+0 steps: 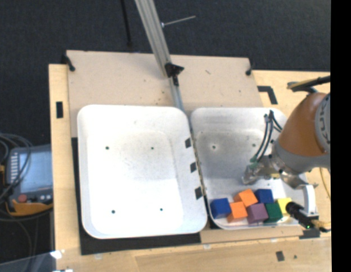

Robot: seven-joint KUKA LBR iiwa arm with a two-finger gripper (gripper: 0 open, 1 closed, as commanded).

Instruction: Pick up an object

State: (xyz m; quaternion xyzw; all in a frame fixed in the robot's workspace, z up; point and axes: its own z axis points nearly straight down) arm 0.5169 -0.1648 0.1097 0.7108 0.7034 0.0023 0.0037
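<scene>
Seen from the fixed overhead camera, two shallow white plastic bins are set side by side on a pale wooden surface point(226, 254). The left white bin point(136, 169) is bordered at its inner edge by the right white bin point(221, 146), the two rims touching along a seam marked by small dark clips. A slanted grey aluminium rail point(155, 33) is seen crossing from the top of the frame down to the junction of the bins.

In the near corner of the right bin a cluster of small coloured blocks is gathered. Seven are counted: two blue blocks point(220, 207), two orange blocks point(247, 197), one purple block point(257, 212), one green block point(273, 210) and one yellow block point(284, 204). They are packed so tightly that several edges are hidden by neighbours.

The grey arm with its orange band point(303, 132) is seen reaching in from the right, its far side cut off at the frame's edge. The jaws point(253, 174) are held low above the bin floor, just beyond the blocks. Whether the jaws are released or clenched cannot be told, the tips being too small and blurred. A handheld control pendant with a screen point(28, 177) is seen at the far left, off the surface, partly cropped.
</scene>
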